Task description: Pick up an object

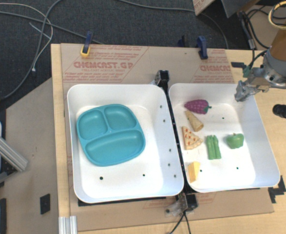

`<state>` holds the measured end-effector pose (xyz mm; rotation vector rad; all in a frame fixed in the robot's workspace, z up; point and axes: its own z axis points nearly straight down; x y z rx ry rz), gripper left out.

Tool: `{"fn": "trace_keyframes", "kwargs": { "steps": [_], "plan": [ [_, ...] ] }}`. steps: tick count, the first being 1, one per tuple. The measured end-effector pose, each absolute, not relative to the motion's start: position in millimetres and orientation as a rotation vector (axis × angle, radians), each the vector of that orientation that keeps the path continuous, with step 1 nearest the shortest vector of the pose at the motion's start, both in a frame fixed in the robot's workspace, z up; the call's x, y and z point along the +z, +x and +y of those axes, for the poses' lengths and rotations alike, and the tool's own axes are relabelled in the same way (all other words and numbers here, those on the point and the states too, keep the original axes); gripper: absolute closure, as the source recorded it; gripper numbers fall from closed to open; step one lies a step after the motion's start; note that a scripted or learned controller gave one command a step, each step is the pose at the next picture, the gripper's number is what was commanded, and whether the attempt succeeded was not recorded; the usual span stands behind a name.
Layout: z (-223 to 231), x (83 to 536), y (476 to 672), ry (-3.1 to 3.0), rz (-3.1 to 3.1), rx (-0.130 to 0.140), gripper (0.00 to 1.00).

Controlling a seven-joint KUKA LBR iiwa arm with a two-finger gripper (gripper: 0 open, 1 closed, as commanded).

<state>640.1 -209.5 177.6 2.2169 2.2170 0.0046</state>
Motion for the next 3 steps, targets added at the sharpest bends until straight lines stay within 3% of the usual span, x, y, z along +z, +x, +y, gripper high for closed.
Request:
{"fn": "trace_keyframes", "kwargs": {
  "steps": [2, 3],
  "plan": [
    [-210, 278, 650.1, 2.216, 2.218, 0.005, 1.0],
    [-152, 264, 654.4, 2.217, 2.231, 0.002, 1.0]
  ]
}}
